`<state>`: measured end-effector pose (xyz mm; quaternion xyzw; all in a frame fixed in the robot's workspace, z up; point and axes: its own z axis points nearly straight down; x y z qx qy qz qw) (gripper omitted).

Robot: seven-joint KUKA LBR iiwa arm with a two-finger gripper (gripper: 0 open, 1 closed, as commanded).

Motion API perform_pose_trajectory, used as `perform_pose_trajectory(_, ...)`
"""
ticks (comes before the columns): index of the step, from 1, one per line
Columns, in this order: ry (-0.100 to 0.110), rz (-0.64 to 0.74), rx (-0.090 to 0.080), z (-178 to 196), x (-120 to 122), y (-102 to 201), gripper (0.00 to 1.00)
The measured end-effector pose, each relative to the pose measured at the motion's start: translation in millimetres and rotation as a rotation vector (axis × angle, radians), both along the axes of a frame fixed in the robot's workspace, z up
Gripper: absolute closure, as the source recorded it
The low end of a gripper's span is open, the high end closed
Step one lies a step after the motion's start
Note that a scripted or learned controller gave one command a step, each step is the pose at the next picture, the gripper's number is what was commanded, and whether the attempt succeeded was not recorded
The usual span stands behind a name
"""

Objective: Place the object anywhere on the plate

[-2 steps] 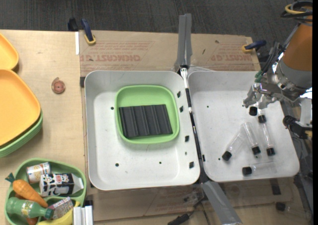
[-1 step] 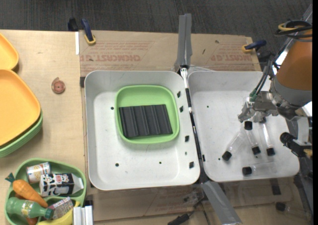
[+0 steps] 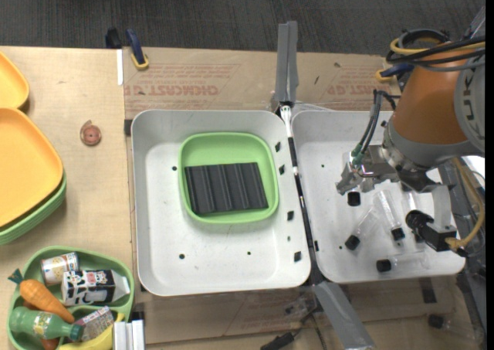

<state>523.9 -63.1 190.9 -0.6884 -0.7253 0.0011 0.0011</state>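
Note:
A green square plate (image 3: 265, 149) sits in the left white bin (image 3: 154, 248). A dark grey ribbed rectangular object (image 3: 225, 188) lies flat on the plate, covering most of its middle. My gripper (image 3: 368, 254) hangs over the right white bin (image 3: 324, 147), well to the right of the plate and apart from the object. Its translucent fingers (image 3: 361, 226) with black tips stand open, and nothing shows between them. The orange-banded wrist (image 3: 432, 105) hides the bin's far right part.
Stacked yellow and green plates (image 3: 27, 178) lie on the bench at the left. A green bowl (image 3: 120, 283) with toy food stands at the bottom left. A small pink disc (image 3: 91, 134) and a blue-yellow clamp (image 3: 136, 50) lie beyond the left bin.

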Motion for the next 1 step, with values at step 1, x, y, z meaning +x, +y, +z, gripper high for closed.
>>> perform_pose_trajectory(1,0.0,0.111,-0.001,1.4,56.5,67.6,1.0)
